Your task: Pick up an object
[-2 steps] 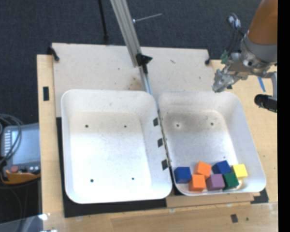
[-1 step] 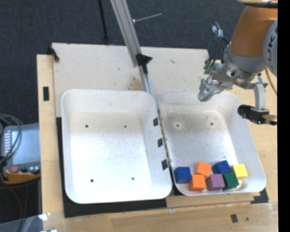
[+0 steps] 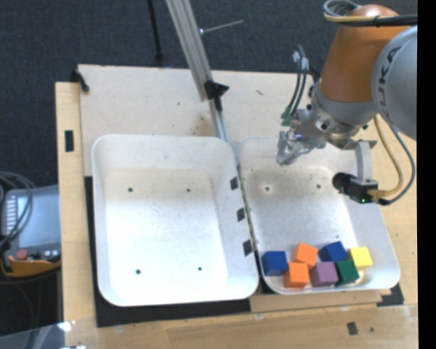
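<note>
No lettering, label or number on anything here can be read.

Even, bright overhead light; white bins slightly washed out, shadows soft, whole picture mildly blurred and grainy.

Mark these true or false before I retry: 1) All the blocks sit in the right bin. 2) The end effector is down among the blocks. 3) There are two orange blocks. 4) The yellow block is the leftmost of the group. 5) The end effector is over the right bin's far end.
1) True: the blocks cluster at the near end of the right bin.
2) False: the end effector is at the far end, well apart from the blocks.
3) True: one orange block and another.
4) False: the yellow block is rightmost; the blue block is leftmost.
5) True.
</note>
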Tool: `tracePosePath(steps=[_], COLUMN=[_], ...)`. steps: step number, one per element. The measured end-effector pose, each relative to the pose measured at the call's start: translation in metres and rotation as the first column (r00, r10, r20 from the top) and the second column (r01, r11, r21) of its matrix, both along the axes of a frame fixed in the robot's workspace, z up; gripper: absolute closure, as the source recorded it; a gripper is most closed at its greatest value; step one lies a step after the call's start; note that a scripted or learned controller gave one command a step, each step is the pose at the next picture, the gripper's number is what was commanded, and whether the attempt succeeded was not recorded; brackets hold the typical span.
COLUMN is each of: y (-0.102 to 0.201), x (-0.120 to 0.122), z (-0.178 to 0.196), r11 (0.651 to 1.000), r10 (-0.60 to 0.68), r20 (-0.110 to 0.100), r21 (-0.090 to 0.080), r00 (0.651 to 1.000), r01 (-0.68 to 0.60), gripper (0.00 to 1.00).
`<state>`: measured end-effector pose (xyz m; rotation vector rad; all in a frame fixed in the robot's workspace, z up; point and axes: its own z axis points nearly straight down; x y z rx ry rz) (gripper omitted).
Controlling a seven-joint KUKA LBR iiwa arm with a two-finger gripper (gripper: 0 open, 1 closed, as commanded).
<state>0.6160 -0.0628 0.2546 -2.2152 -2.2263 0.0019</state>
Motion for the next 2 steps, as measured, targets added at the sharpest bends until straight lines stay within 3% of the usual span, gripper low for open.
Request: tracePosePath(steps=[2], y=[0.086], x=[-0.035], z=[-0.01], r11=[1.0], r10=[0.001], r20=[0.001], r21=[0.0], r00=[1.0], r01=[-0.001], gripper=[1.0])
